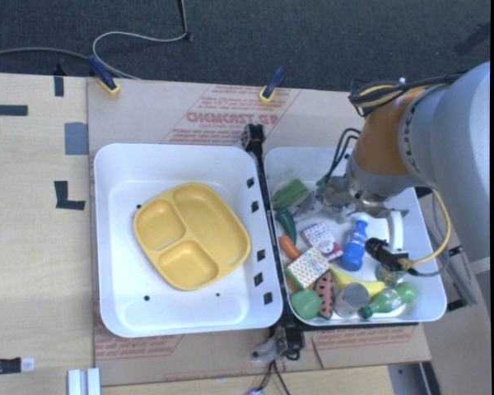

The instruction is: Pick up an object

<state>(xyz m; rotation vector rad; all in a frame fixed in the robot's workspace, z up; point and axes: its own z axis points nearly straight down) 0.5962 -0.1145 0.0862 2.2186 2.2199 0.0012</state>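
Observation:
My gripper (pixel 335 194) hangs low over the back middle of the right bin (pixel 428 307), below the orange wrist band. Just left of it lies a green block (pixel 291 193). In front of it sit a small white-and-red packet (pixel 319 237) and a blue bottle (pixel 354 246). Nearer the front lie a checkered box (pixel 308 264), a watermelon slice (pixel 323 291), a green round piece (pixel 306 303), a grey can (pixel 353 295) and a green bottle (pixel 392 299). An orange carrot (pixel 287 246) rests by the left wall. The arm hides part of the bin's back right.
The left bin (pixel 115 303) holds a yellow divided plate (pixel 191 234). A black divider with clips (pixel 263 220) runs between the bins. Yellow clamps (pixel 272 86) and a cable (pixel 140 38) lie behind on the cardboard.

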